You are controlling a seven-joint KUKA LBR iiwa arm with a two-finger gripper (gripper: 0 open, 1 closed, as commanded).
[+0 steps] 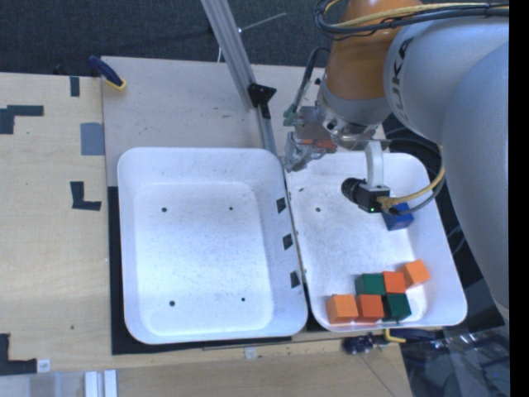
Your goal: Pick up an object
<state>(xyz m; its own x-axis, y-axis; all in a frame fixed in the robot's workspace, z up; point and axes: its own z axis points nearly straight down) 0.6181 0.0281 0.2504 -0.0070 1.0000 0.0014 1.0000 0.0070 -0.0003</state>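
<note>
We judge that the task is at its beginning: no block is lifted yet. Our gripper (299, 154) hangs over the far left corner of the right bin (331, 213), near the wall between the bins, and we cannot tell how it stands. The orange and green blocks (378, 294) lie close together at the near edge of this bin, well apart from the gripper. In the left bin (140, 222) we see no objects.
</note>
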